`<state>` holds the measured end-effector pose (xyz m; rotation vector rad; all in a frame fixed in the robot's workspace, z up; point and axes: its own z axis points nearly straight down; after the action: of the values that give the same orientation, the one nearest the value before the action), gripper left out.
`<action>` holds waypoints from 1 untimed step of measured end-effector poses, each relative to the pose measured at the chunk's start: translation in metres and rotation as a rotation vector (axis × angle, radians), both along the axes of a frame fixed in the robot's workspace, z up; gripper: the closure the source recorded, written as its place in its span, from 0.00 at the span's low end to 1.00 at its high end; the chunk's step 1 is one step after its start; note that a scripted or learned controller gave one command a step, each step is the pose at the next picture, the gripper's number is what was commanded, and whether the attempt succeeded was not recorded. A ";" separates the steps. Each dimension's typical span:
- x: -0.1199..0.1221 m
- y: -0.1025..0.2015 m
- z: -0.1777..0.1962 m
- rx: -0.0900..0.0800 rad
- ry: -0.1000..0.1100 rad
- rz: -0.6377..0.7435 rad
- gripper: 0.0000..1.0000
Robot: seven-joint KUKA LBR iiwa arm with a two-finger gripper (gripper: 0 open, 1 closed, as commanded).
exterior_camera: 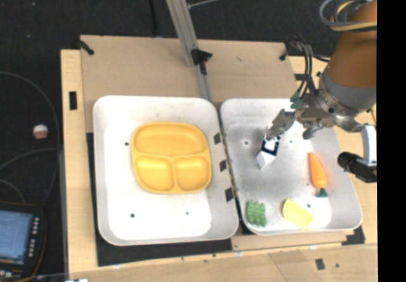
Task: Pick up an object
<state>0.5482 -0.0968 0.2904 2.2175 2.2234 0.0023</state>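
My gripper [293,123] hangs over the right bin [244,116], fingers spread and holding nothing. Just below lies a white-and-blue block [268,152], with a carrot [317,172], lemon [296,213] and green piece [255,212] nearby. The left bin [114,211] holds a yellow tray [170,156].

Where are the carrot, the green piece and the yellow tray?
carrot [317,170]: camera view, mid orange body.
green piece [255,212]: camera view, its centre.
yellow tray [170,138]: camera view, top compartment floor.

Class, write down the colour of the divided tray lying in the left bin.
Yellow. The divided tray shows plainly in the camera view, inside the white left bin.
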 end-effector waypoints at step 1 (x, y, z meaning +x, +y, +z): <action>0.000 0.000 0.000 0.000 -0.001 -0.001 0.00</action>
<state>0.5482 -0.0968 0.2904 2.2188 2.2216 0.0029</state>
